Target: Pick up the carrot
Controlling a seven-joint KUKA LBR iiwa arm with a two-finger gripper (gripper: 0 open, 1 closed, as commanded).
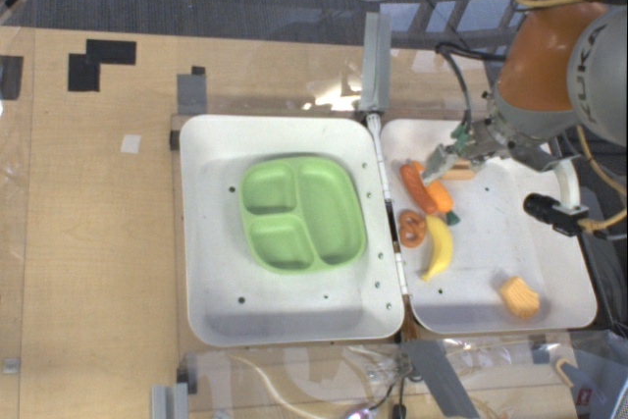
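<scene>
We find the gripper (pixel 441 161) poised at the carrot's (pixel 426 190) one o'clock — seemingly lined up for descent; finger state cannot be told.

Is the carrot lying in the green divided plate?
No. The carrot lies in the right bin, beside the banana.

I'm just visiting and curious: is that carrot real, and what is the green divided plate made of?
The carrot looks like a plastic toy: even orange-red colour, smooth surface with a slight sheen. The green plate also seems to be moulded plastic, matte, one flat colour, with rounded compartment walls. Both are judged by looks alone.
</scene>
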